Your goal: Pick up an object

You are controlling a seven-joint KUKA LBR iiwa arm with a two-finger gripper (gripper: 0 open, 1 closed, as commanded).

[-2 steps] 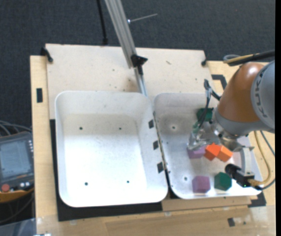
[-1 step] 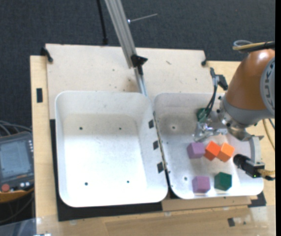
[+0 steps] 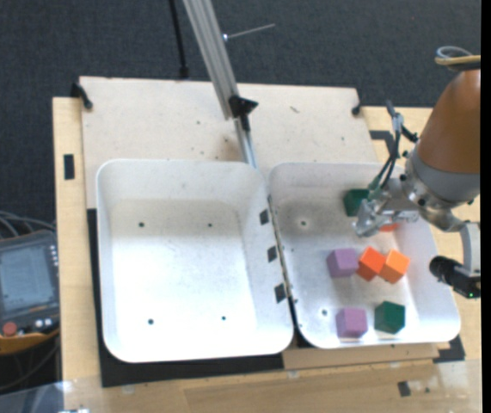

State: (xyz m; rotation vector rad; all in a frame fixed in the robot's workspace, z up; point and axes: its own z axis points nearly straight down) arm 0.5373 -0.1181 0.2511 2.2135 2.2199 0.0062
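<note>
Hand [image 3: 372, 218] of grey arm [image 3: 451, 144], lowered into the right bin [image 3: 314, 334], upper half; whether its fingers are spread or pressed together cannot be told, and nothing is seen held between them. A dark green block [image 3: 354, 201] is found just beside the hand, on the side toward the bin's back wall, and a small orange-red piece [image 3: 388, 226] is partly hidden just under it. Two orange cubes [image 3: 383, 265], touching each other, are placed near the hand toward the front, with a purple cube [image 3: 342, 261] touching their left side. A second purple cube [image 3: 351, 322] and a green cube [image 3: 389, 317] are set near the front rim, slightly apart.

Risk, as judged: the green block may be pushed rather than gripped if the hand closes off-centre, and the clustered cubes may be knocked. Open floor is left along the right bin's left side; the left bin [image 3: 107, 231] on the table [image 3: 159, 110] is well apart.
</note>
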